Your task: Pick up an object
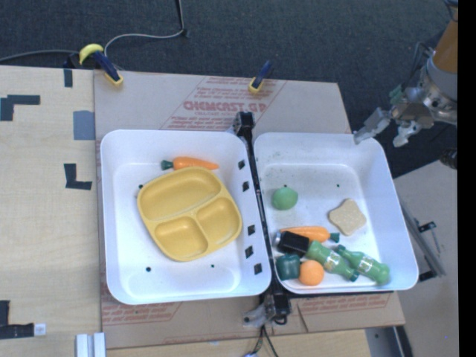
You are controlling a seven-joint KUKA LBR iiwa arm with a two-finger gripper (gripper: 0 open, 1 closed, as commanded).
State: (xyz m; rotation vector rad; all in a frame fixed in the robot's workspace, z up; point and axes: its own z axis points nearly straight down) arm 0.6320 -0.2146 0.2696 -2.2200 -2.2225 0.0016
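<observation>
My gripper (387, 130) hangs beyond the far right corner of the right bin (372, 151), its two fingers spread apart with nothing between them. In that bin lie a green ball (284, 198), a slice of bread (347, 217), an orange carrot (307, 233), a green bottle (346, 262), an orange ball (312, 273) and a small dark green block (288, 265). The left bin (119, 199) holds a yellow divided plate (189, 212) with another carrot (193, 163) just behind it.
A black divider with clips (251, 199) runs between the two bins. Yellow and blue clamps (100, 59) (260, 78) sit at the far edge of the cardboard sheet. A cable (149, 32) trails across the dark floor behind.
</observation>
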